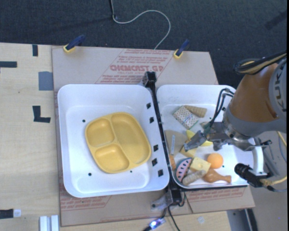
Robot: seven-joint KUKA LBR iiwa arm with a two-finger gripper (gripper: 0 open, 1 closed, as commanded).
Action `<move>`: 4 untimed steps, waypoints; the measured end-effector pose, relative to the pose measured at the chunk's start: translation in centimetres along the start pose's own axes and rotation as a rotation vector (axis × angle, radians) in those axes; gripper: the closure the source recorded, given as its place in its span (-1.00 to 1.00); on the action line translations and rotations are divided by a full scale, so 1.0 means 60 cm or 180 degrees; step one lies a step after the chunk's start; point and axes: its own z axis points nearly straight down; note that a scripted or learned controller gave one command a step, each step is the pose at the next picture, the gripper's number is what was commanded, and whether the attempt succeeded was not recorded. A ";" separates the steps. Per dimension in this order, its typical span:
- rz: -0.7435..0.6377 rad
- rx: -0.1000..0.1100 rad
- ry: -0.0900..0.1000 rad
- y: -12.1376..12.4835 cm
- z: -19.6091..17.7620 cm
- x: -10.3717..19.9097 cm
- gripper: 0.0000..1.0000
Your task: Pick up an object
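The hand (198,139) hangs low in the right bin (171,94), over a heap of toy food; whether its grip is open or closed cannot be told, and nothing shows held. Just right of it lies an orange ball (214,160), with a yellow cheese wedge (200,165) and a watermelon slice (183,167) nearer. A checkered packet (184,115) lies farther back. The left bin (67,97) holds a yellow divided plate (117,141).

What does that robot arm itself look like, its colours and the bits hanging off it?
The arm is thick and rounded, with an orange band above a grey wrist section. Black cables loop along it, a black knob sticks out low down, and its gripper is a dark grey metal piece.
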 end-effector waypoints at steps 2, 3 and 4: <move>-0.0009 -0.0022 -0.0002 0.015 0.073 -0.009 -1.00; -0.0012 -0.0029 -0.0003 0.014 0.162 -0.008 -1.00; -0.0011 -0.0032 0.0000 0.014 0.141 -0.007 1.00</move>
